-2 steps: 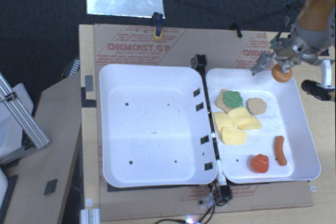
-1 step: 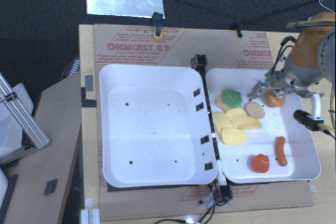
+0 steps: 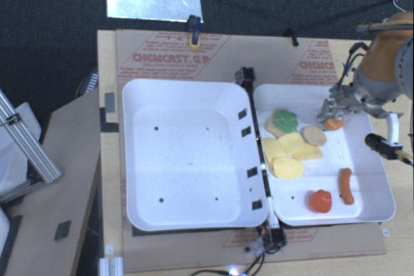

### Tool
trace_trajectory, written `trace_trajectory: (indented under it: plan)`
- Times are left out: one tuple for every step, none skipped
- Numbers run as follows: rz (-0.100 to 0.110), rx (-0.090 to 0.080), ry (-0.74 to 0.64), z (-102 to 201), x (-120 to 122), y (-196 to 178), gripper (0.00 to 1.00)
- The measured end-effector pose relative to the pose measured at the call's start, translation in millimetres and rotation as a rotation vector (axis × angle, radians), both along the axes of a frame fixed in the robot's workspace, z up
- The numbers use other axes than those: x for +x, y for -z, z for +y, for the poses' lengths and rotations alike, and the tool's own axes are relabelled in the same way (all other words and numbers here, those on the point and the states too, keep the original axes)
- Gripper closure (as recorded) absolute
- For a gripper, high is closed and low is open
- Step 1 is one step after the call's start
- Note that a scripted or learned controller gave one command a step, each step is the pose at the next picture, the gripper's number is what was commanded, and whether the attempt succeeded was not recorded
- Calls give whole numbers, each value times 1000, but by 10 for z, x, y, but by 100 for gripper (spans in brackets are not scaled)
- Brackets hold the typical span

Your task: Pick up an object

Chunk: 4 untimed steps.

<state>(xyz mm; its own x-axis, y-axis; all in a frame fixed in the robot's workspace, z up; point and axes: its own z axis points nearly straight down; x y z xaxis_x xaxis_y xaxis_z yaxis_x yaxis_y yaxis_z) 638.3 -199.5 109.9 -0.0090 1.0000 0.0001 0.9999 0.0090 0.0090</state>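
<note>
Two bins side by side on the bench [image 3: 162, 52]; left bin [image 3: 132, 158] beside right bin [image 3: 375, 207]; in the right bin, a leafy piece [image 3: 284, 119] toward the back, flat slices [image 3: 289, 153] clustered just in front of it, a round disc [image 3: 314, 136] to their right; a sausage [image 3: 347, 185] near the front right, a tomato [image 3: 320, 201] left of it; gripper [image 3: 333, 114] over the back right part, a small piece [image 3: 334, 124] just beneath

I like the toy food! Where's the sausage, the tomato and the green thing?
sausage [image 3: 347, 185], camera view, middle of its length.
tomato [image 3: 320, 201], camera view, centre of its red body.
green thing [image 3: 284, 119], camera view, middle of its top.
</note>
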Motion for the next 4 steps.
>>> trace_trajectory:
  plan:
    - [3, -2, 4, 122, -10, -877, 100]
    - [12, 2, 1, 957, -156, -133, 100]
    - [-9, -5, 4, 981, -867, 98, 100]
    - [-6, -7, 7, 1103, -770, 193, 100]
